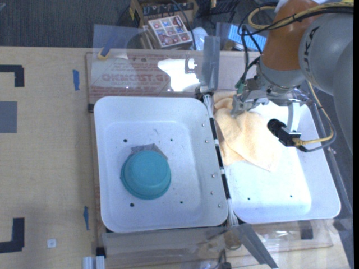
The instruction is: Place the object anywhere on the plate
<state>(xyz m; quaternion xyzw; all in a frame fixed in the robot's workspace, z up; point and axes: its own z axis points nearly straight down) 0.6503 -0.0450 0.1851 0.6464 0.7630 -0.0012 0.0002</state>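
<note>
A round teal plate (146,174) sits in the left white bin (112,122), a little front of its centre. A pale yellow cloth (249,139) lies crumpled in the back left part of the right white bin (291,195), against the divider. My gripper (242,104) reaches down from the grey and orange arm onto the cloth's back edge. The wrist above hides how it meets the cloth. The gripper is well to the right of the plate and further back.
A grey tape patch (147,148) pokes out behind the plate. The rims between the bins (216,144) form a raised ridge. A black connector with a yellow cable (283,132) hangs over the right bin. A clear panel (146,74) stands behind the left bin.
</note>
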